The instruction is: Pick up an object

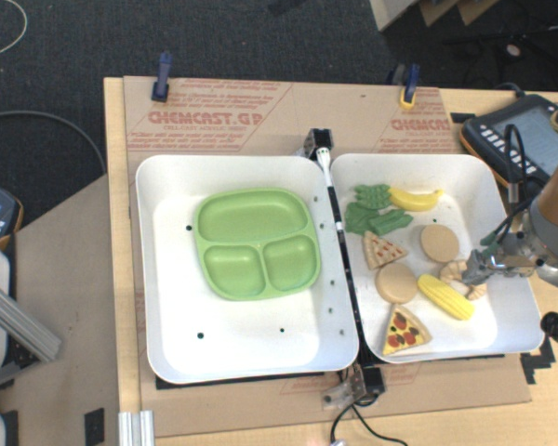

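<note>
Nearest the camera, at the front of the right white bin (516, 337), lay a toy pizza slice with red dots (405, 331). Just behind it sat a round tan disc like a cookie (396, 284), and beside that a yellow plastic corn cob (445, 296) lying at a slant. A second, smaller pizza wedge (382, 249) rested near the bin's middle, with another round tan disc (439, 242) to its right. Toward the back lay a dark green leafy toy vegetable (374, 210) touching a yellow banana (415, 198).

The end effector (476, 273) reached in from the right, low over the bin, just beside the far end of the corn cob and above a small pale item I could not identify. Whether its fingers were apart or together I could not tell, and nothing could be seen between them.

The left white bin (167, 323) held a light green plastic tray with three compartments (257, 242), lying flat near the centre. Both bins stood side by side on the brown bench (260, 110).
</note>
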Motion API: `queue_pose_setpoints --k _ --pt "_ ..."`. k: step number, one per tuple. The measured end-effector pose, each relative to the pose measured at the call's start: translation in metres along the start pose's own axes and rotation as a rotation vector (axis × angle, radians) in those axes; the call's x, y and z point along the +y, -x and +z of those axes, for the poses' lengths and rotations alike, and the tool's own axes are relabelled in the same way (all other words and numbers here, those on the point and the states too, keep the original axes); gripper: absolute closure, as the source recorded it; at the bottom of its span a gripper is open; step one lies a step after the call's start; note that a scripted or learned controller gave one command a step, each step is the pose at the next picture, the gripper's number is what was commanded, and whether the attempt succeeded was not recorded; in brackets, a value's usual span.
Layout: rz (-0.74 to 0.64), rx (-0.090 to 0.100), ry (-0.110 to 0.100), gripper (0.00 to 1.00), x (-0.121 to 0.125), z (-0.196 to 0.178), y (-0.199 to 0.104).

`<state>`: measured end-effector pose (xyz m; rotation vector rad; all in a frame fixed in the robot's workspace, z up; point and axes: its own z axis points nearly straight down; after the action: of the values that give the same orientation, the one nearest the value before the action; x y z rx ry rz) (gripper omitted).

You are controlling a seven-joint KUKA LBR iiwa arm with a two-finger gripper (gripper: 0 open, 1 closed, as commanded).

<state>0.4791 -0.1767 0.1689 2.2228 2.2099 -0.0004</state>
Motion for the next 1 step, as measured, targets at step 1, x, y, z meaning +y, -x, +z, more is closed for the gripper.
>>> queue_pose_setpoints --k 1 --pt "-0.013 0.009 -0.008 1.0 0.0278 0.029 -0.0794"
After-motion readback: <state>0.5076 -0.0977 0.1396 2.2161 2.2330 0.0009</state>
